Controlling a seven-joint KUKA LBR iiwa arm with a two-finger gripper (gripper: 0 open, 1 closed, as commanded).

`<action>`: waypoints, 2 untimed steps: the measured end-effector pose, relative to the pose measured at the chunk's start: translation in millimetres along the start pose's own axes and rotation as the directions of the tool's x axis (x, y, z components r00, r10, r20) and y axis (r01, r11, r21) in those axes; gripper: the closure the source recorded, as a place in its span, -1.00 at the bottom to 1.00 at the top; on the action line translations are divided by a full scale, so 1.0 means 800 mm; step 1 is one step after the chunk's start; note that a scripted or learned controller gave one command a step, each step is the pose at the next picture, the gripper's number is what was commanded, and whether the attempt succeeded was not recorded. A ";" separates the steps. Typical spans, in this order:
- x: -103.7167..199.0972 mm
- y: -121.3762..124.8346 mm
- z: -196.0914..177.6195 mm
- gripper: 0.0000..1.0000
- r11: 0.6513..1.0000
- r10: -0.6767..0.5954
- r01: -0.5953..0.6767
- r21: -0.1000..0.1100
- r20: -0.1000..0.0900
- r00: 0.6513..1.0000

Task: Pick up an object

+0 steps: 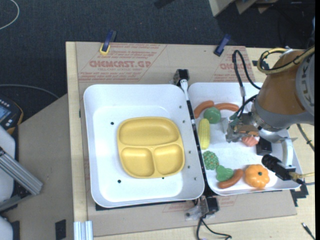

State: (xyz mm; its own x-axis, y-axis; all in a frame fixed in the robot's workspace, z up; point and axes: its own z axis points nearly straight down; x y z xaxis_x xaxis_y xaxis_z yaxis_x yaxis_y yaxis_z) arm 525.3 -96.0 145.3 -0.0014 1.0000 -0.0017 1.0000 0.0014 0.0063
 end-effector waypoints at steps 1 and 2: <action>-0.008 0.007 -0.057 1.00 1.000 0.001 -0.001 -0.001 0.001 1.000; -0.008 0.009 -0.102 1.00 1.000 0.000 0.000 0.000 0.000 1.000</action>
State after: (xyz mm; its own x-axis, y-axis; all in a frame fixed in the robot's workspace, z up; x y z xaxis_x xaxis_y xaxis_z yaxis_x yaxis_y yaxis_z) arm 531.6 -102.4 227.3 -0.0010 1.0000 -0.0019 1.0000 0.0010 0.0065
